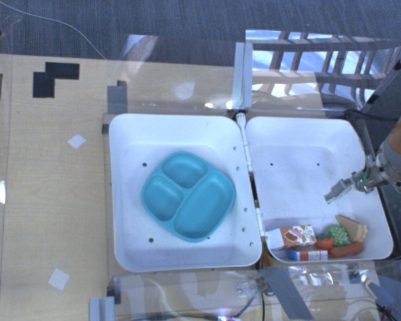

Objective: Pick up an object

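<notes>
- The task has not got far — nothing has been picked up yet, so the whole grab is left to do.
- The claw hangs over the right bin, toward 3 o'clock in the picture. One grey finger pokes out to the left and a bit down. I cannot tell if the claw is wide or narrow, and I see nothing in it.
- The things to pick lie in a small pile at the bottom of the right bin, toward 5 o'clock in the picture.
- The small box is orange and white. It lies flat, and its long side runs left to right with a slight tilt.
- Just under it is a flat pack with red, white and blue on it. Its long side also runs left to right.
- The green toy is round and bumpy, so it has no clear long side.
- The red sausage lies under the green toy. It runs left to right, with its right end a bit higher.
- The tan wedge sits at the right end of the pile, and its tip points up and left.
- The pile is below the claw, near but not touching.
- The left bin holds a blue plate with three parts, well apart from the claw.
- Both bins sit side by side on the wooden surface.
</notes>
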Controlling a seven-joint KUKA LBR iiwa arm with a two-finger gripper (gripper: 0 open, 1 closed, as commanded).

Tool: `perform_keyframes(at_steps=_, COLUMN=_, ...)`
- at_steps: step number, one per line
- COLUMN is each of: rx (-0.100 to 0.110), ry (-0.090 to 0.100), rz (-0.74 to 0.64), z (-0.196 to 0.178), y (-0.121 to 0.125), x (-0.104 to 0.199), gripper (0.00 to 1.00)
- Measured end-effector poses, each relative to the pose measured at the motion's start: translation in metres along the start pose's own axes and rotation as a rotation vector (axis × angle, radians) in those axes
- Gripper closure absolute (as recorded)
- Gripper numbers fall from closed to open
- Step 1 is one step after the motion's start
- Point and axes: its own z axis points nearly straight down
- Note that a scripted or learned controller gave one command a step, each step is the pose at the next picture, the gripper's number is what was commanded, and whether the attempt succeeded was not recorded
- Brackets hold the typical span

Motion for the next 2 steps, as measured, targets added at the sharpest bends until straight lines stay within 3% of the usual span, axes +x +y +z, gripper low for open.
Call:
perform_keyframes(at_steps=1, rx=0.003, ry=0.002, rz=0.000, z=0.024, y=-0.034, x=0.013, gripper=0.00)
perform_keyframes(at_steps=2, rx=-0.003, ry=-0.002, rz=-0.051, z=0.061, y=0.058, x=-0.020, gripper=0.00)
